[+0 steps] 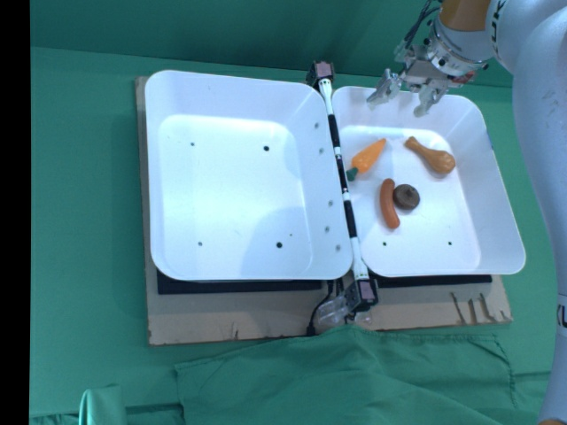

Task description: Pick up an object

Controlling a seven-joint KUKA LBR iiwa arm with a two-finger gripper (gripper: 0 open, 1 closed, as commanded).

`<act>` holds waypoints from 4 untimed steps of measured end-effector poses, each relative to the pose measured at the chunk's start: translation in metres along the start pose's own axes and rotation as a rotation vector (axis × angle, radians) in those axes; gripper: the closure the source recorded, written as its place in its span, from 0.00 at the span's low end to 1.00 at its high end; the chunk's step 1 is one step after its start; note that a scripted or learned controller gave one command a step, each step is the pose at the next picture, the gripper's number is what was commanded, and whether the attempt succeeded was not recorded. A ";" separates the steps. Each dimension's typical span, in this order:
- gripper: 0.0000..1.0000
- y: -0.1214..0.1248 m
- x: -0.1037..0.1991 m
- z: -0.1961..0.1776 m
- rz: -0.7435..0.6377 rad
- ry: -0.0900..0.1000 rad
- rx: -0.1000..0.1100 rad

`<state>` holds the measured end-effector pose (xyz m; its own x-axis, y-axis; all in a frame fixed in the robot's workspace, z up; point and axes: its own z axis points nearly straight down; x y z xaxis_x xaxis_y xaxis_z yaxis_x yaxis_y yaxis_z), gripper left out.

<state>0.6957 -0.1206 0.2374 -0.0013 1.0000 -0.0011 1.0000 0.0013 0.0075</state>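
Note:
My gripper [405,97] hangs above the far edge of the right bin [496,237], its fingers spread open with nothing between them. Below it in that bin lie a toy carrot [368,156], a brown drumstick [431,156], an orange sausage [389,204] and a small chocolate doughnut [407,197] touching the sausage's right side. The carrot lies closest to the gripper, a little nearer the camera and to the left.
The left bin [177,104] stands beside the right one, with a black-and-white striped divider bar [341,180] between them. Both bins rest on a cardboard sheet [230,321] on green cloth. The arm [532,78] comes down along the right side.

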 end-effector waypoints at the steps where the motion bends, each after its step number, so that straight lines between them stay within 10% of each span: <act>1: 0.00 -0.012 -0.044 0.057 0.009 0.000 0.005; 2: 1.00 -0.009 -0.044 0.040 0.008 -0.007 -0.007; 4: 1.00 0.005 0.058 -0.181 -0.003 0.000 -0.007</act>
<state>0.6994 -0.0620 0.4185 -0.0042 1.0000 -0.0007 0.9999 0.0042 0.0146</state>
